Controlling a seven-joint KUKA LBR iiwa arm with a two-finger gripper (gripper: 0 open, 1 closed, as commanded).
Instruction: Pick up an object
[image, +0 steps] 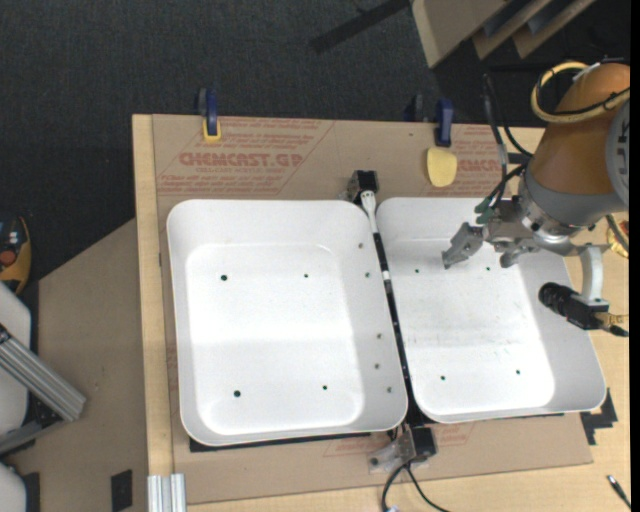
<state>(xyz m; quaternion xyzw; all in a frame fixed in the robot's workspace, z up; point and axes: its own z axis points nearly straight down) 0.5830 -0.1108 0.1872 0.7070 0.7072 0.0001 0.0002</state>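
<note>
My gripper (484, 252) hangs over the back part of the right white bin (560, 395), reaching in from the right. Its two grey fingers (459, 246) are spread apart, so it is open, and between them I see only the bin's white floor. A small pale yellow object (441, 166) lies on the brown board behind the right bin, outside it and beyond the gripper. The left white bin (185, 300) sits beside the right one, well to the gripper's left.
Both bins rest on a brown board (260, 160) held by two blue clamps (208, 103) at its back edge. A black divider strip (385, 290) runs between the bins. Dark floor surrounds the bench.
</note>
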